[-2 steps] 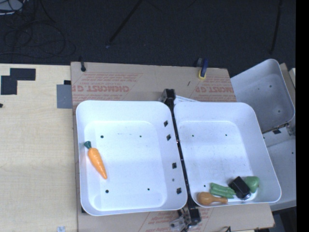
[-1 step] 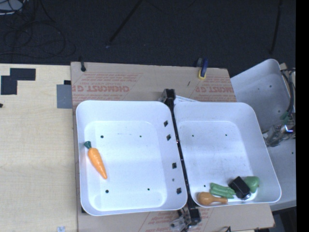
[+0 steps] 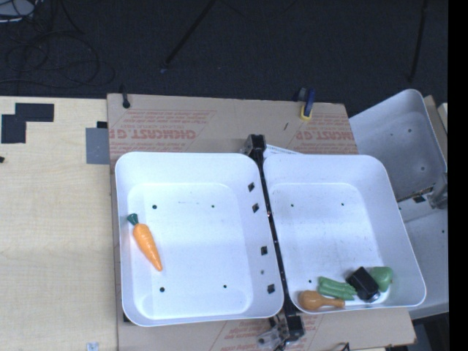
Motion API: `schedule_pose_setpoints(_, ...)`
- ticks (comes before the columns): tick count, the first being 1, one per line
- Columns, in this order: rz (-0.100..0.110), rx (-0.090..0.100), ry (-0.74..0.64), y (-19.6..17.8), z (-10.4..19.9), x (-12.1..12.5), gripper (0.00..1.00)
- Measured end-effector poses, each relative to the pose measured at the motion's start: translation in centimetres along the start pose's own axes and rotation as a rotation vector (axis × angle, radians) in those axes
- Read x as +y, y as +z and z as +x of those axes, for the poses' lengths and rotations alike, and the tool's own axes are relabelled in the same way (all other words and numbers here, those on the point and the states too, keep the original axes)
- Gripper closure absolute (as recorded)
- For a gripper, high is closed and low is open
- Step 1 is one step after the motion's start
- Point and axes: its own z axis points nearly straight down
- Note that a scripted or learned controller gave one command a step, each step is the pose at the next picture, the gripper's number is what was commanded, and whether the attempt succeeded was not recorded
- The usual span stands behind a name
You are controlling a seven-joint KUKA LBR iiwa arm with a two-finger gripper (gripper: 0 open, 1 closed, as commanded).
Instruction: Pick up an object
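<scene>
Bench surface: light wood-grain top (image 3: 51,225) at the left, with dark rectangular patches near its far left edge.
Cardboard sheet: brown, printed in red, lying under both bins (image 3: 219,126); its far edge carries a small blue-and-yellow clamp (image 3: 307,104).
Background: dark floor beyond the bench, with cables (image 3: 44,6) trailing in the far left corner.
Grey panel: a pale metal plate (image 3: 409,137) stands at the right of the right bin.
Left bin: white, shallow (image 3: 190,174); a toy carrot (image 3: 146,245) lies near its left wall, green top toward the far side, tip toward the near side.
Right bin: white, shallow (image 3: 329,174); all its contents are crowded into the near right corner.
Right bin contents: a green vegetable piece (image 3: 335,288), an orange-brown pear-shaped piece (image 3: 319,301) touching the near wall, a black block (image 3: 363,284) and a green rounded piece (image 3: 382,276) beside it.
Divider: a black clip strip (image 3: 267,232) joins the two bins along their shared edge.
Open room: the floor of the left bin to the right of the carrot is bare; the far half of the right bin is bare.
Gripper fingers: state cannot be told.
</scene>
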Motion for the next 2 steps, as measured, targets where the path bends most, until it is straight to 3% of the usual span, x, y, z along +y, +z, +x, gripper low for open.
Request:
schedule_pose_setpoints(1, 0.006, 0.002, 0.0, -1.4, -0.5, 0.1, 1.0)
schedule_pose_setpoints(2, 0.01, 0.005, -0.004, 0.7, 5.2, 0.1, 1.0)
